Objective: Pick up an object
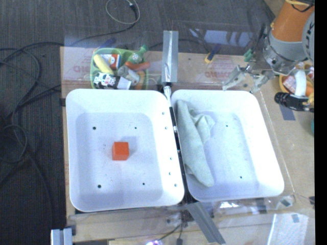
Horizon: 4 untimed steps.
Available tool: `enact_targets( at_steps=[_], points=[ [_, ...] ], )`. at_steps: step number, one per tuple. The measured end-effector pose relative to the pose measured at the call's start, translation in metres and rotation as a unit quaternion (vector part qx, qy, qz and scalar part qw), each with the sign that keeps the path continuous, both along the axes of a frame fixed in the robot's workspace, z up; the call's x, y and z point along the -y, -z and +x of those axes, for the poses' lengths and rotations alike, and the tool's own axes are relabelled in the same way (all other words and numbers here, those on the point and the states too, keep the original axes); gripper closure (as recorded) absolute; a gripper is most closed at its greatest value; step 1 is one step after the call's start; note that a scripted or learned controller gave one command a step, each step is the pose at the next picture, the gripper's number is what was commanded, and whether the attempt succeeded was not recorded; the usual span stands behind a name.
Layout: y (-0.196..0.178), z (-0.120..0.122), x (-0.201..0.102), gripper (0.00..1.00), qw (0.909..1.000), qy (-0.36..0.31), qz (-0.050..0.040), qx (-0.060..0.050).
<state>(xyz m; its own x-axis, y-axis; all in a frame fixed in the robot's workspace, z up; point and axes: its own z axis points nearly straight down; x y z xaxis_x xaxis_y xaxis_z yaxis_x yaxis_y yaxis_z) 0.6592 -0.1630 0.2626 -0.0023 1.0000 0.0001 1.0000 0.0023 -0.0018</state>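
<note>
A small orange-red cube (pixel 120 150) lies near the middle of the left bin (pixel 82 111). A pale green cloth (pixel 196 139) is crumpled along the left side of the right bin (pixel 255 152). My gripper (pixel 243 81) hangs above the right bin's far edge, toward its right corner, under the grey and orange arm (pixel 291 24). Its two fingers are spread apart, open, with nothing between them. It is well away from both the cloth and the cube.
A green basket (pixel 118 68) of small toys sits behind the left bin. A metal bar (pixel 169 55) stands upright between the bins at the back. Cables trail on the floor to the left. Tape rolls and tools lie at the right edge (pixel 299 88).
</note>
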Motion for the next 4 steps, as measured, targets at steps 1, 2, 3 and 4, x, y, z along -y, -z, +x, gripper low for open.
enact_targets(
  at_steps=[1, 2, 3, 4],
  points=[
    [0.145, -0.022, -0.041, 0.0, 0.9966, 0.082, -0.0008, -0.001],
    [0.171, -0.001, -0.068, 0.0, 0.9981, 0.062, -0.0024, 0.006],
    [0.131, -0.039, -0.007, 0.0, 0.9995, 0.031, -0.0012, 0.0],
    [0.169, -0.058, -0.058, 0.0, 0.9999, -0.008, -0.0031, 0.01]
  ],
)
